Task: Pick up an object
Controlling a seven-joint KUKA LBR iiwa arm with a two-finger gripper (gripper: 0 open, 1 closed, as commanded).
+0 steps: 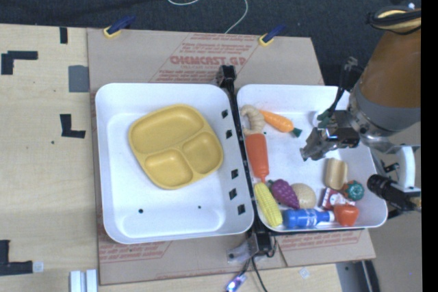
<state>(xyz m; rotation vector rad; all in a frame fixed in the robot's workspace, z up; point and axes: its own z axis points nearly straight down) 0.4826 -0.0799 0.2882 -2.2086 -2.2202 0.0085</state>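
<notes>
The gripper [316, 146], jaws in a state I cannot tell, is hovering in the right bin [301, 94] beside the tan bread-like toy [335, 173], probably light, rigid plastic, best pinched across its narrow sides.

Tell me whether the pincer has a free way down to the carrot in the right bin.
Probably yes. The pincer hovers just right of the carrot, which lies on bare bin floor with nothing on top; only the pale toy at its left end sits close.

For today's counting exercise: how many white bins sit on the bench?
2. The left bin holds a yellow divided plate; the right bin, beside it, holds the toy foods.
</notes>
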